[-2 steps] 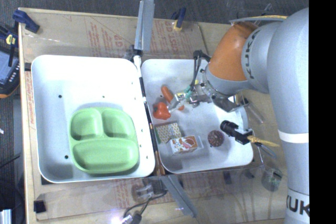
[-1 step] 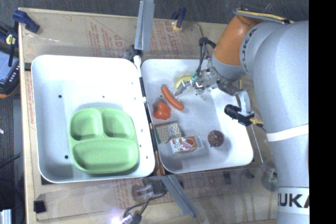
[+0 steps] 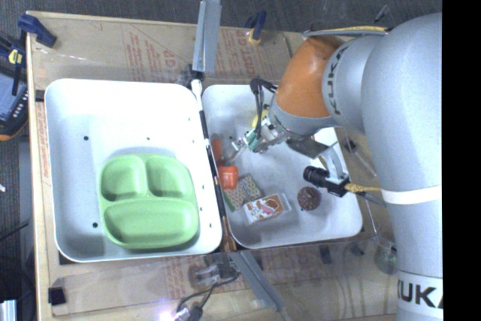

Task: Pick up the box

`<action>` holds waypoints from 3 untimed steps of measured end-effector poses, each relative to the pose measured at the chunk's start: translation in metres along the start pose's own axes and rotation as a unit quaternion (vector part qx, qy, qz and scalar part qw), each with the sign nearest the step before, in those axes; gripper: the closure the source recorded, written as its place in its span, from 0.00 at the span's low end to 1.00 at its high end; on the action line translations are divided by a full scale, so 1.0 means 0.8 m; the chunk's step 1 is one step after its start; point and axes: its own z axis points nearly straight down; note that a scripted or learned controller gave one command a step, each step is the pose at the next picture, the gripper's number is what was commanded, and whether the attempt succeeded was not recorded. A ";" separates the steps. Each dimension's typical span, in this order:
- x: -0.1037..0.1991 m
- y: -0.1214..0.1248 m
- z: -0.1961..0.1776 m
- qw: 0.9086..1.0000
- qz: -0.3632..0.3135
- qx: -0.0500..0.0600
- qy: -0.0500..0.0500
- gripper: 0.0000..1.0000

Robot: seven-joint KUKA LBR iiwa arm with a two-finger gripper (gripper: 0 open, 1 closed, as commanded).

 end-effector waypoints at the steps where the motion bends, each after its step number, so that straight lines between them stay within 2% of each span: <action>1: -0.067 0.064 0.001 0.998 0.070 0.000 0.002 0.00; 2: 0.009 0.044 -0.080 1.000 -0.022 0.000 0.003 0.00; 3: 0.027 -0.003 0.002 0.998 0.069 0.001 0.003 0.00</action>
